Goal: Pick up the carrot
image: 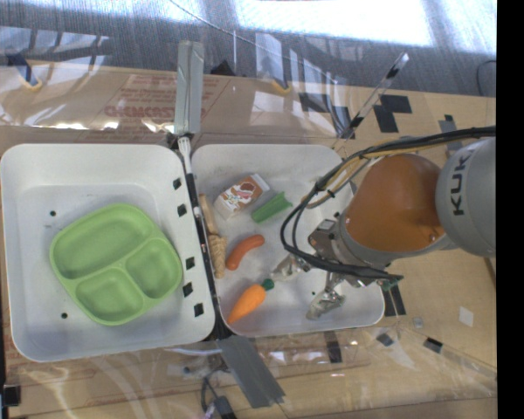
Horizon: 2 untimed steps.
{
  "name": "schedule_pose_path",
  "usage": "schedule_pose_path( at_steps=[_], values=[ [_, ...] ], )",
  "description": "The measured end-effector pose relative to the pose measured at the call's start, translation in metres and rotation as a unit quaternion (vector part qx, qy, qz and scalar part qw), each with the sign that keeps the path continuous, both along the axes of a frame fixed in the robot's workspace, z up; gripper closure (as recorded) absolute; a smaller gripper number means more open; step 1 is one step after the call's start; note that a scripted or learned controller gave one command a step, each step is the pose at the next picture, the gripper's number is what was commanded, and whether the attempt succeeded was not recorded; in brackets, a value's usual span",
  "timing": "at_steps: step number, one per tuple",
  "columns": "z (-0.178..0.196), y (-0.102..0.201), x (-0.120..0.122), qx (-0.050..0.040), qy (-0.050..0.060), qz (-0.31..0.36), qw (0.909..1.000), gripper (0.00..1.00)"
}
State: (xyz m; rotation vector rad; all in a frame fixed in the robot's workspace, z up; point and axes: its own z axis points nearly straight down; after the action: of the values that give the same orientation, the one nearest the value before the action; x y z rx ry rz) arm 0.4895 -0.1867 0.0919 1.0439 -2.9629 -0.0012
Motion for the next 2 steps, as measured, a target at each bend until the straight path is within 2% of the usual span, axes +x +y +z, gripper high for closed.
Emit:
schedule_pose_path(
  at_steps=[1, 2],
  values=[
    [0.0, 0.047, 0.034, 0.0006, -0.002, 0.102, 0.9947, 0.0],
    [0.011, 0.049, 0.036, 0.0006, -0.003, 0.105, 0.9945, 1.0]
  ],
)
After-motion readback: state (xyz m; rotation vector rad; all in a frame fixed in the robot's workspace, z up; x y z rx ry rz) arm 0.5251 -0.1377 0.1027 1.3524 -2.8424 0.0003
